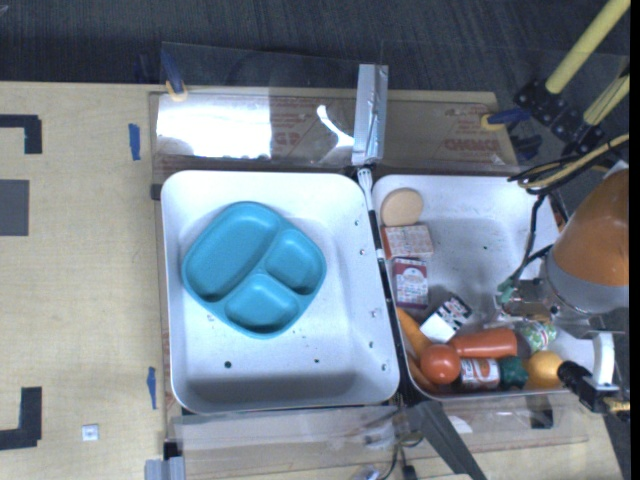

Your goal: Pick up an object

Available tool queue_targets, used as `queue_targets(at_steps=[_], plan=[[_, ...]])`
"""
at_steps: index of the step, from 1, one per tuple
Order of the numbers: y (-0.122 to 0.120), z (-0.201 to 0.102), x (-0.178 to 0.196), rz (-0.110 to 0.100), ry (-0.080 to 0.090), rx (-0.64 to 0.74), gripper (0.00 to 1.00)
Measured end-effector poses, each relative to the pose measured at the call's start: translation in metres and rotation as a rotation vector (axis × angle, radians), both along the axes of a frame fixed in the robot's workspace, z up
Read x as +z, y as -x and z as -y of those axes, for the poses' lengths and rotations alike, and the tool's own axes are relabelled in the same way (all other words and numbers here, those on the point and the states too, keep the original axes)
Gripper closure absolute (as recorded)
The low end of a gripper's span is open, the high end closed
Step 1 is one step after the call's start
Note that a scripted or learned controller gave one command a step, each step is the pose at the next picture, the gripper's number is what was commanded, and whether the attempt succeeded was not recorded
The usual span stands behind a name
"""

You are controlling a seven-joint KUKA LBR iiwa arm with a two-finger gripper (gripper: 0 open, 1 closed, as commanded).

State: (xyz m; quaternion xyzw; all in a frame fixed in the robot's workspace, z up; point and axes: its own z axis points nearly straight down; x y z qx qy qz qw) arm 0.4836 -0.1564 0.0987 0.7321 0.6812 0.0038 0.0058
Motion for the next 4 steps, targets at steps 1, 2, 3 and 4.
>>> queue_targets(at_steps=[1, 2, 3, 4], plan=[[-0.061, 0.039, -0.012, -0.008, -0.002, -0.041, 1.00], [-0.075, 0.059, -0.012, -0.010, -0.005, -0.270, 1.00], [-0.138, 0.037, -0.013, -0.010, -0.006, -0.406, 1.00], [-0.184, 0.034, -0.013, -0.011, -0.006, -0.552, 1.00]])
